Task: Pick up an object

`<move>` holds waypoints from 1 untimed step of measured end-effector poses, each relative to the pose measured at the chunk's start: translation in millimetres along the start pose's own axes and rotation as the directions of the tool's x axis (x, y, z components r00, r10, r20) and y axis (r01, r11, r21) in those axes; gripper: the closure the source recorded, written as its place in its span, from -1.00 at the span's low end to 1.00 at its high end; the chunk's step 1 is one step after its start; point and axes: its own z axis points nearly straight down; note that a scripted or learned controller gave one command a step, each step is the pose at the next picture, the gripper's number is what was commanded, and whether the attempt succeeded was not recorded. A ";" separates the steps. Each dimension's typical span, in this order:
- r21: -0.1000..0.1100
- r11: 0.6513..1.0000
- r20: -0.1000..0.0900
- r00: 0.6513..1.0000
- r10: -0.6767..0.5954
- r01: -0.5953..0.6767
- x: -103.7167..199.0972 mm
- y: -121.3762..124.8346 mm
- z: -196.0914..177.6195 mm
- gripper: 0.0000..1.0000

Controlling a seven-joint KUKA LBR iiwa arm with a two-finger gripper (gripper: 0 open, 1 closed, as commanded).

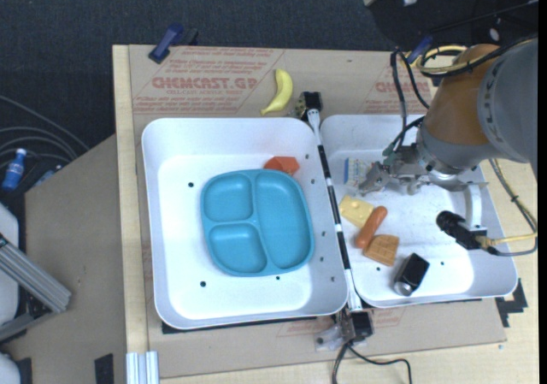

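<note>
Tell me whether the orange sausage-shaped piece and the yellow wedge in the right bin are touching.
Touching. The camera view shows the orange sausage-shaped piece lying against the lower right edge of the yellow wedge, with no white bin floor between them.

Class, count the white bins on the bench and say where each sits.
2. The left bin holds a blue divided plate; the right bin lies beside it, under the arm.

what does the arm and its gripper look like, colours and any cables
The arm is thick, rounded and grey, with an orange band above the wrist. Black and yellowish cables loop along its side. The gripper is small, metallic grey and dark, with fine wiring around its base.
</note>
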 end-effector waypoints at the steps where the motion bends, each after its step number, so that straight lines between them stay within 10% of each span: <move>1: 0.000 1.000 0.000 1.000 -0.002 0.002 16.4 68.1 9.5 -1.00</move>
